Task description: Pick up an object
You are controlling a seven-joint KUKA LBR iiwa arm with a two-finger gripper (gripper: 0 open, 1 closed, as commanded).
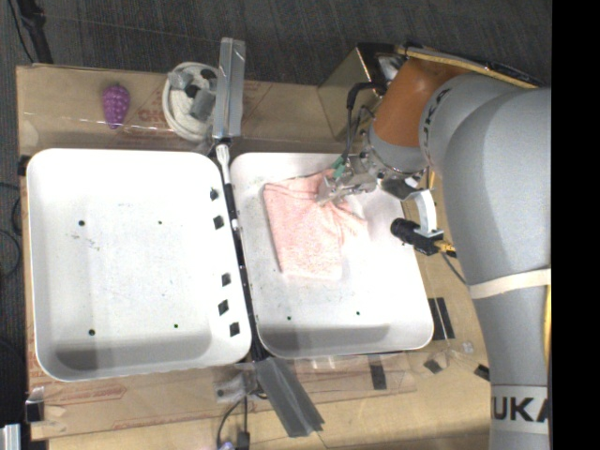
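Observation:
A pink cloth (pixel 302 231) lies in the right bin (pixel 394 322), spread from the bin's back middle toward its centre. Its upper right corner is bunched and drawn up toward my gripper (pixel 343 182), which sits low at the back of the right bin, right at that corner. The cloth's edge appears pinched at the fingertips. The grey arm with its orange band (pixel 405 106) comes in from the right, above the bin's back right corner.
The left bin (pixel 56 345) stands beside the right one, split from it by a grey divider bar (pixel 230 223). Behind the bins lie a purple grape-like object (pixel 115 104) and a white coiled item (pixel 190 99) on the bench.

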